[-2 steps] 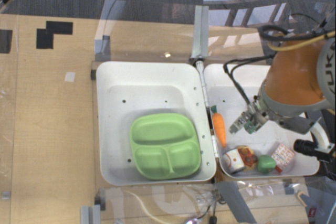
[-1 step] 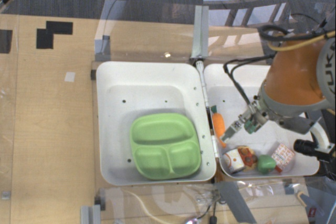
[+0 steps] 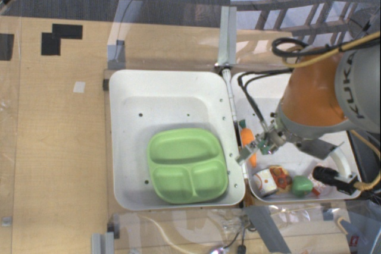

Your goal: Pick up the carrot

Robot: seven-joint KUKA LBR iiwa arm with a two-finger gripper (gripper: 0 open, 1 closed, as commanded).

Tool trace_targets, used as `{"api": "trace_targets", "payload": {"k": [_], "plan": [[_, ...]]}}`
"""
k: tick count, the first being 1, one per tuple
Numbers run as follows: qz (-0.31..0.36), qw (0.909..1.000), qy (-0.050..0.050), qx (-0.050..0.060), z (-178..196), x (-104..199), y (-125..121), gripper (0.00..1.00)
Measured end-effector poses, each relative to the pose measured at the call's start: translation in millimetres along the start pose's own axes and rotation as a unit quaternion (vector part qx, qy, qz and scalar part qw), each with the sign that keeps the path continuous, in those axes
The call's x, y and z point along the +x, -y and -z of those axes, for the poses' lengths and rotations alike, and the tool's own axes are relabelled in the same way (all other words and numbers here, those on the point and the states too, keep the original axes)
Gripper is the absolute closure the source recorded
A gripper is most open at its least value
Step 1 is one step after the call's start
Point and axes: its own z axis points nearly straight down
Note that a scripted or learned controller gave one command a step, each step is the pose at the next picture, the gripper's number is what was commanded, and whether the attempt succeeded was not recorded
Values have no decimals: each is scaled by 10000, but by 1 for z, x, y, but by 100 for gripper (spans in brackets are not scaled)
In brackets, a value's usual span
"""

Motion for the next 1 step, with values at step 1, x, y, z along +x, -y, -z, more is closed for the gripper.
{"api": "trace_targets", "payload": {"k": [1], "plan": [[4, 10000, 4, -9, 9, -1, -2, 100]]}}
